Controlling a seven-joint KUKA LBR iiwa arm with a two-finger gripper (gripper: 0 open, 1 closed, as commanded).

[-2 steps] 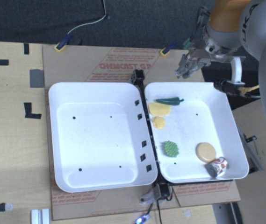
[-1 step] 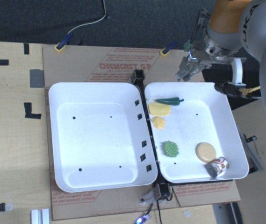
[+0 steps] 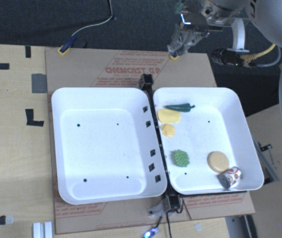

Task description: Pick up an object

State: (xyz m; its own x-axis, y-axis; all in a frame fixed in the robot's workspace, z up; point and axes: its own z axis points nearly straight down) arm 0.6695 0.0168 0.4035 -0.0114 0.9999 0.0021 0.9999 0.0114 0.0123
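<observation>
The arm is hanging over the far edge of the bench, above and beyond the two bins; the gripper (image 3: pixel 181 42) is sitting high over the cardboard sheet (image 3: pixel 126 71), well apart from anything it might pick up; whether it is spread or pressed together I cannot tell from this angle, and nothing is showing between its tips.

The right bin (image 3: pixel 230 108) is holding every candidate object; a green pepper-shaped piece (image 3: pixel 179 107) is lying near the bin's far left corner; just beside it, toward me, a pale yellow lump (image 3: pixel 168 116) is resting, with a smaller yellow piece (image 3: pixel 168 130) touching or nearly touching it; a green knobbly item (image 3: pixel 181 157) is lying further down the left side; a tan round disc (image 3: pixel 218 161) is sitting near the near right corner, with a small red, white and grey object (image 3: pixel 230 177) against the bin's near wall just beside it. The left bin (image 3: pixel 66 133) is bearing no objects that I can make out.

My judgement is that the task is standing at its very start; no object is lifted, none is being touched, and the gripper is not yet over the right bin. What is remaining is the whole of it: travelling in over the bin, descending on one item, closing, and raising it clear.
</observation>
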